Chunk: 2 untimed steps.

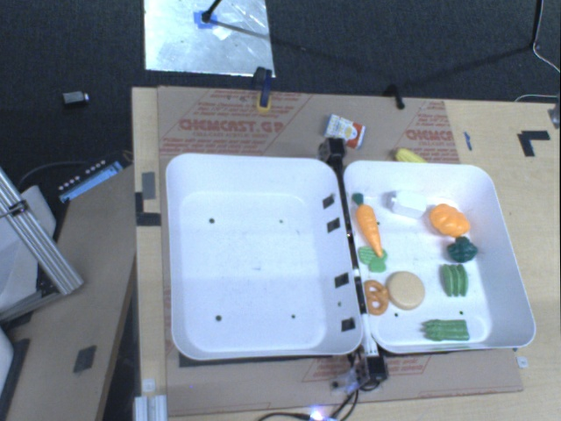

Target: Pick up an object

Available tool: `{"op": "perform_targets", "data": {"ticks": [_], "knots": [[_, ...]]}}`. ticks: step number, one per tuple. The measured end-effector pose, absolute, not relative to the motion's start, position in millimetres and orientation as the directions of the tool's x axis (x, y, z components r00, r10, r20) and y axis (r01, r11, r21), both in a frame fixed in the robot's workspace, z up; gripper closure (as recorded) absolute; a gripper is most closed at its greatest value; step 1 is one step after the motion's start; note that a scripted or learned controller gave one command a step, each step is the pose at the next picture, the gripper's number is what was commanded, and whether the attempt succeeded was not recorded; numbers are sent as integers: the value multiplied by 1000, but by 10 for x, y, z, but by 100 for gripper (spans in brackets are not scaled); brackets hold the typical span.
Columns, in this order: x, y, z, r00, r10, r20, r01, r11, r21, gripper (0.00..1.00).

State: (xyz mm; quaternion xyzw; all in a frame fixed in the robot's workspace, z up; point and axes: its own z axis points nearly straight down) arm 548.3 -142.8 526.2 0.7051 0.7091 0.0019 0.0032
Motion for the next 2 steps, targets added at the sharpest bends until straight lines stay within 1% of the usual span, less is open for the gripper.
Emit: {"op": "perform_targets", "data": {"ticks": [1, 2], "knots": [[4849, -1393, 5371, -2, 1000, -1, 1000, 2, 6, 100], [6080, -1526, 5317, -7, 1000, -1, 1000, 7, 0, 100]]}}
